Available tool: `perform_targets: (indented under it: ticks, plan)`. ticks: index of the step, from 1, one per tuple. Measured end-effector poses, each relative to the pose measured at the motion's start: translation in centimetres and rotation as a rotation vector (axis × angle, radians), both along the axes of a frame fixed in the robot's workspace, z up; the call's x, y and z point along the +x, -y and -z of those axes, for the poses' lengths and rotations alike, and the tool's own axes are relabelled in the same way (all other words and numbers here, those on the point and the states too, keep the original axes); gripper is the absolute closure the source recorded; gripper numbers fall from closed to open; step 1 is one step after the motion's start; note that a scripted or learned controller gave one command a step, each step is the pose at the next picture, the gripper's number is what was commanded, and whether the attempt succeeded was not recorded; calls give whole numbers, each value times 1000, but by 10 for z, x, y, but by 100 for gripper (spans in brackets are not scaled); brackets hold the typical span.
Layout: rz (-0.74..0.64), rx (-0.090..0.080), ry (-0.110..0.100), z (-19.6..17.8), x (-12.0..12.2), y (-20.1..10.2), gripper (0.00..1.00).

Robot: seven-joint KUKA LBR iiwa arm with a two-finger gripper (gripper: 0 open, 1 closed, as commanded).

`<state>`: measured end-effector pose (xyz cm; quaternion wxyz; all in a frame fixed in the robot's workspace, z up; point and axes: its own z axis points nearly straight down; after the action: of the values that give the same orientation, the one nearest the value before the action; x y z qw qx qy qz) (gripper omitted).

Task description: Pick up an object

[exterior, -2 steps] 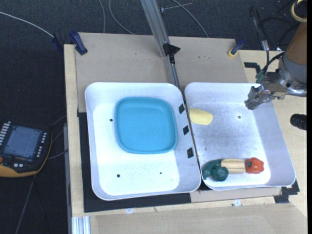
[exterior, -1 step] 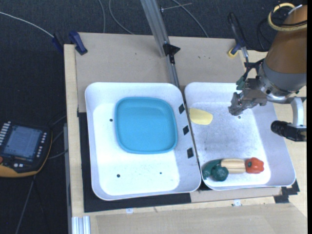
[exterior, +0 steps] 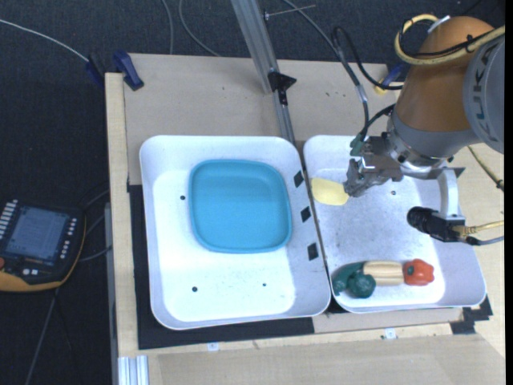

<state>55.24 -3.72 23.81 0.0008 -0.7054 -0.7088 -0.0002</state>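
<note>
My gripper (exterior: 358, 184) sat low in the right bin (exterior: 465, 283), touching a pale yellow object (exterior: 327, 191) near the bin's left wall; I could not tell its state. A blue plate (exterior: 239, 205) lay in the left bin (exterior: 164, 239).

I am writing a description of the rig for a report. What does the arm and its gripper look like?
The arm is grey with a wide, rounded orange band above the wrist. A yellow cable loops over the band. The gripper is small, of grey and dark metal.
</note>
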Motion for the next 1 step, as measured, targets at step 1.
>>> perform_targets:
  ticks: [1]
  plan:
    - [1, 0, 2, -6, -11, -44, 100]
